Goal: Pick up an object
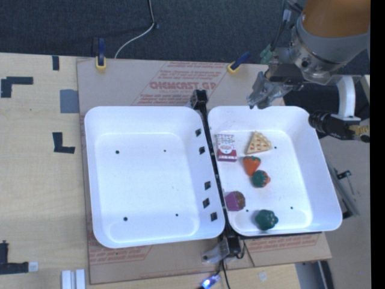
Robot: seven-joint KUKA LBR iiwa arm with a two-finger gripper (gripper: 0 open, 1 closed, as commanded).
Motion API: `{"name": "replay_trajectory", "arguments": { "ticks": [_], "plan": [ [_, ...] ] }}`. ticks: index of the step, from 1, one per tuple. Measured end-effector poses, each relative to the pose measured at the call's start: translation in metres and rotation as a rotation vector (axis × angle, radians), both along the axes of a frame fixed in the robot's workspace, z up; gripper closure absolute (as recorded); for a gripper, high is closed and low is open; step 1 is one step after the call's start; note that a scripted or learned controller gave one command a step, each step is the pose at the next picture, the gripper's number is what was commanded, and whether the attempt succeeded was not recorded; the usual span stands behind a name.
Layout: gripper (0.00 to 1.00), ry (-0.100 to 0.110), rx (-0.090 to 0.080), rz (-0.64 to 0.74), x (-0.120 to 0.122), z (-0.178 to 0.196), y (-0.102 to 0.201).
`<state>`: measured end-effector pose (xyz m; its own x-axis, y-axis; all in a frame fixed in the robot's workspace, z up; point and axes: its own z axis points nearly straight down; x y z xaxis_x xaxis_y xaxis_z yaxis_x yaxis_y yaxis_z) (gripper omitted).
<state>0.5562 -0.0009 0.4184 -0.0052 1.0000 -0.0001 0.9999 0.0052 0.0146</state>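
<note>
The gripper [260, 101] hangs above the far rim of the right bin [313, 161], carrying nothing; whether it is spread or pressed together I cannot tell from this slant. All candidate objects lie in that bin: a small red-and-white carton [226, 147] close to the divider between the bins, a waffle-patterned wedge [258, 142] just beside it, a strawberry [252, 164] touching a green-and-red piece [260, 179], a purple piece [234, 200] and a green piece [266, 220] near the front. The left bin [144, 179] offers no target. The likely failures: descending onto the touching pair and nudging both apart, or striking the divider when going for the carton.
</note>
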Motion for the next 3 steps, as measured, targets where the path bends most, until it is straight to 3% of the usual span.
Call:
{"name": "replay_trajectory", "arguments": {
  "ticks": [1, 2, 3],
  "plan": [
    [1.0, 0.024, -0.001, -0.011, -0.075, -0.058, -0.044],
    [1.0, 0.009, 0.002, 0.007, -0.072, 0.009, 0.048],
    [1.0, 0.011, 0.001, 0.0, -0.072, 0.048, 0.08]
  ]
}}
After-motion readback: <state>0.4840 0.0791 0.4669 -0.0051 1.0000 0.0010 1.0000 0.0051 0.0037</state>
